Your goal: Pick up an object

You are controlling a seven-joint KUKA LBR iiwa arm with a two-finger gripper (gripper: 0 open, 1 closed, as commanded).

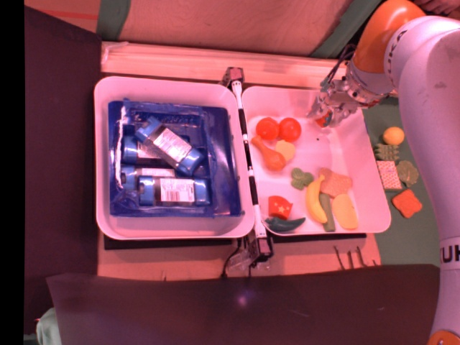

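Your gripper (327, 113) hangs over the far right corner of the right bin (359, 146). A small orange-red piece (320, 121) shows at its tip, but whether it sits between the fingers or just beside them, and how wide they stand, you cannot tell. Before lifting, make sure the piece is centred in the grasp, and rise straight so it clears the bin wall. If it slips, the two red tomatoes (278, 129) lie near toward the bin's far left, with the banana (314, 200) by the near edge.
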